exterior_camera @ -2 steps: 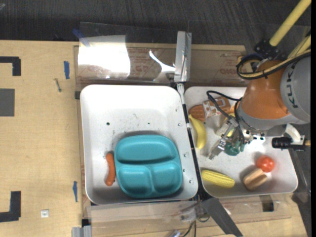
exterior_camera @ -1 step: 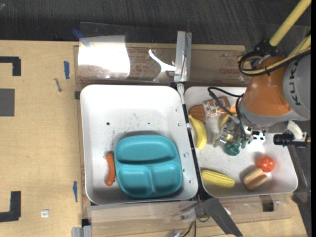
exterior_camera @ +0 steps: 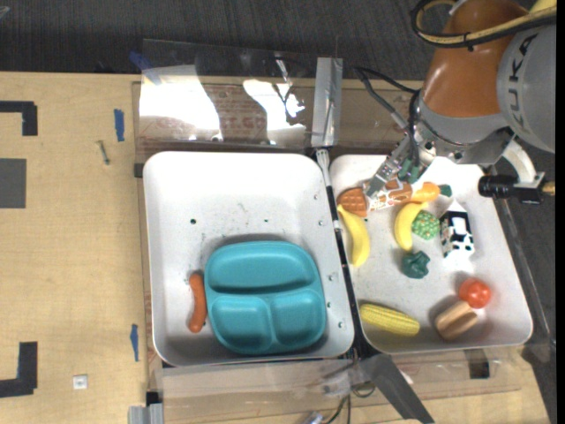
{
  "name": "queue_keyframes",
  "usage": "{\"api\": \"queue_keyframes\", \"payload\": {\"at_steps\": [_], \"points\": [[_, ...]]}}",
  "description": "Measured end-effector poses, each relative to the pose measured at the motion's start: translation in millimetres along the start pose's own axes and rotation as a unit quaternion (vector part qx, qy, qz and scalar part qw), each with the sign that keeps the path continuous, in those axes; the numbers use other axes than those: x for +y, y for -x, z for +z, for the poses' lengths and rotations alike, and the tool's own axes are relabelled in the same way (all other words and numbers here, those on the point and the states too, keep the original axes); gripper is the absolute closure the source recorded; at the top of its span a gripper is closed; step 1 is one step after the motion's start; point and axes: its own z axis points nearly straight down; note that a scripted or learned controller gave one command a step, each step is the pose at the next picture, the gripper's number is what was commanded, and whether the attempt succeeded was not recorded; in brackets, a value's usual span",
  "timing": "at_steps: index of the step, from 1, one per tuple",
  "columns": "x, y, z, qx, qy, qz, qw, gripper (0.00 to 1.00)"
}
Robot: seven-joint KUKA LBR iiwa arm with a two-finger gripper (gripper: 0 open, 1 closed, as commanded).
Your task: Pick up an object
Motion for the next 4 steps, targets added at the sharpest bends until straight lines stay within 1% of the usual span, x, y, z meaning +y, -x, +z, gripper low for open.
{"api": "queue_keyframes", "payload": {"at_steps": [1, 2, 3, 4], "points": [[46, 19, -44, 0.001, -0.001, 0.031, 0.9995, 1.0], [1, 35, -51, 0.003, -0.003, -0.064, 0.9979, 1.0], [-23, 27, -80, 0.003, -0.002, -0.171, 0.9853, 1.0], [-34, 49, -98, 0.0, -0.001, -0.177, 0.9842, 1.0]]}}
